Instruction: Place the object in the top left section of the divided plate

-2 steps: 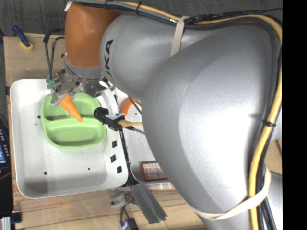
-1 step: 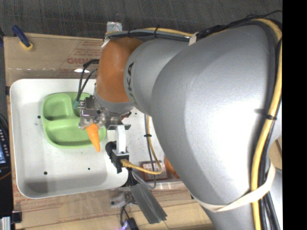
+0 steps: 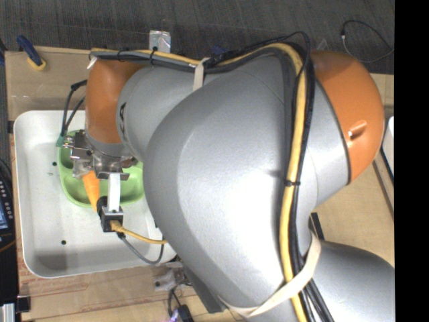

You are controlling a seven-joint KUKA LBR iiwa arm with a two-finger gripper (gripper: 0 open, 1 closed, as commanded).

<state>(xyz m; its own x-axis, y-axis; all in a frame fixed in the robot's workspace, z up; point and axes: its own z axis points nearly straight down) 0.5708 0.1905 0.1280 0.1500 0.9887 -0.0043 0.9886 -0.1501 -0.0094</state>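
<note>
The near part of the white bin (image 3: 40, 247) floor lies bare. Farther in, the gripper (image 3: 90, 173) stands over the green divided plate (image 3: 70, 186), an orange carrot-like object (image 3: 90, 188) just beneath it; finger spread cannot be determined. The grey arm (image 3: 255, 180) covers the bin's right side.

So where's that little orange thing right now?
The orange object lies on the green divided plate in the left white bin, on the camera view's left side, just under the arm's gripper.
</note>
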